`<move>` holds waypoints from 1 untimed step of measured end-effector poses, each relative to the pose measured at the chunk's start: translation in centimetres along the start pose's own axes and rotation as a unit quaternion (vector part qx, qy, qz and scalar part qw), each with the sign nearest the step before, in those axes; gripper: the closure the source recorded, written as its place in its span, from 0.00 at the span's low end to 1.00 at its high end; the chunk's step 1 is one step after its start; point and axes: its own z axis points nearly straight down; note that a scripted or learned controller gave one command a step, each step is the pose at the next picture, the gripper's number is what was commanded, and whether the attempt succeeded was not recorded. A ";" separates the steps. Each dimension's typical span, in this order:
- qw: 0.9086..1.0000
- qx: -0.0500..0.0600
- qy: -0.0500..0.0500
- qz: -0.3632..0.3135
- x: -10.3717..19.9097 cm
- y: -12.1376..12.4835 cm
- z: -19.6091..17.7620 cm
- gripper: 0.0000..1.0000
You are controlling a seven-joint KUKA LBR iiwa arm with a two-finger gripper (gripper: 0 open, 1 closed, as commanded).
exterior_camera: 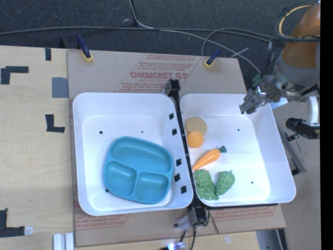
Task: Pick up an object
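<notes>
Gripper over far-right rim of right bin, nothing seen betw. fingers; released or clenched, can't tell. In right bin nr divider: tan disc touching orange ball, carrot, two green veg. Blue tray in left bin.

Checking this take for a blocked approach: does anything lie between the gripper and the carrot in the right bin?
Nothing visible does. The gripper sits over the right bin's far right corner, and bare white floor runs from there to the carrot. The orange ball and green toys crowd the carrot's far sides only.
</notes>
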 end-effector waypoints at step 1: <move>1.000 0.003 0.001 -0.002 5.4 1.0 -0.1 1.00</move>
